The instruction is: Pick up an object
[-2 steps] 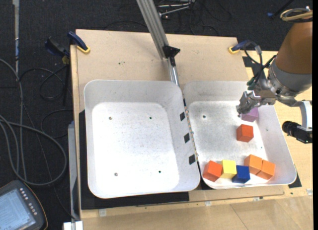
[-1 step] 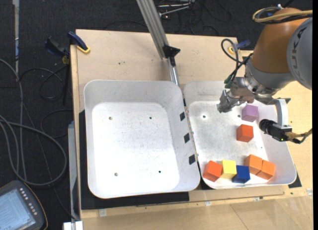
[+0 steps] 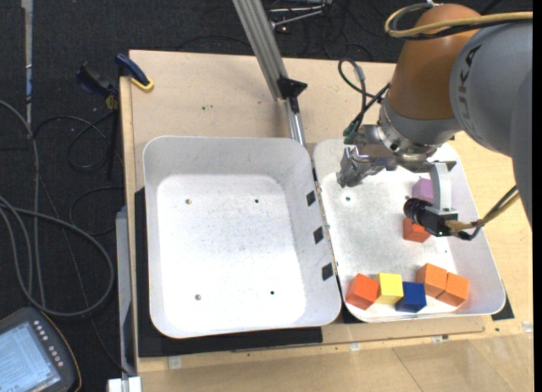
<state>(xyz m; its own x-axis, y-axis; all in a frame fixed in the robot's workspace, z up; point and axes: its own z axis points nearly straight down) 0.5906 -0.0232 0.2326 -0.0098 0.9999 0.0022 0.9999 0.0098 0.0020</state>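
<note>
Along the near rim of the right bin (image 3: 483, 263) orange, yellow and blue blocks (image 3: 410, 289) are lined; an orange block (image 3: 413, 231) is seen further in. The gripper (image 3: 349, 172) is hung above bare bin floor, clamped on nothing; its spread cannot be told. Beyond, wooden bench (image 3: 212, 94) and dark carpet (image 3: 59, 18) are seen

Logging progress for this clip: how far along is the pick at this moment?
Nothing looks picked yet. The hand hangs over the top-left part of the right bin, with no block visibly between its parts. The orange block, yellow block and blue block lie along the bin's near edge. Left: move to a block, grasp, lift.
</note>
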